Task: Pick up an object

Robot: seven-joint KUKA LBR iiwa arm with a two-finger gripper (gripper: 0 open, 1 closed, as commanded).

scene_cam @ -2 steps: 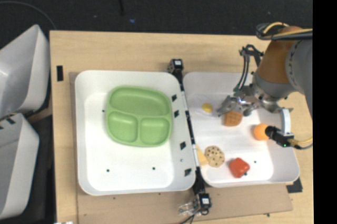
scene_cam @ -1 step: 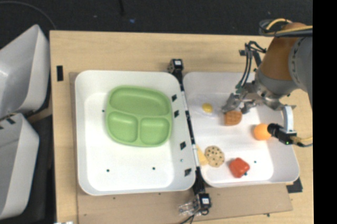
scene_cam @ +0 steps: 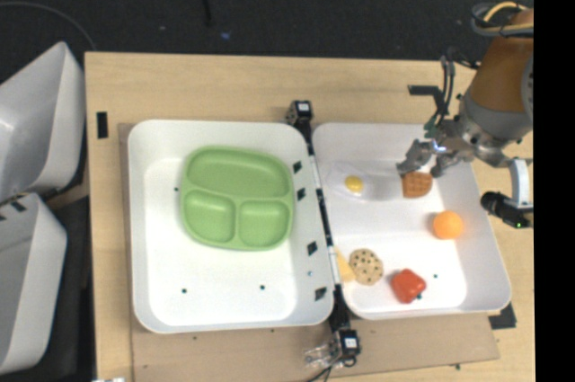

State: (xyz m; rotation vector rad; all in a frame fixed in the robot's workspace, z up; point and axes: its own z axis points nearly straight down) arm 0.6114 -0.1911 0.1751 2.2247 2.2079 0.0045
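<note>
My gripper (scene_cam: 425, 158) hangs over the back right part of the right bin (scene_cam: 485, 281), coming in from the right edge. Directly below its fingers sits a brown bread-like piece (scene_cam: 417, 184), touching or nearly touching them. An orange ball (scene_cam: 447, 225) lies further right and nearer. A small yellow item (scene_cam: 355, 185) rests to the left in the same bin. A round cookie (scene_cam: 366, 266) and a red pepper-like object (scene_cam: 408, 285) lie near the front.
The left bin (scene_cam: 153, 281) holds a green divided plate (scene_cam: 237, 198). A row of black clips runs along the divider between the bins. White casings stand at the far left beyond the bench.
</note>
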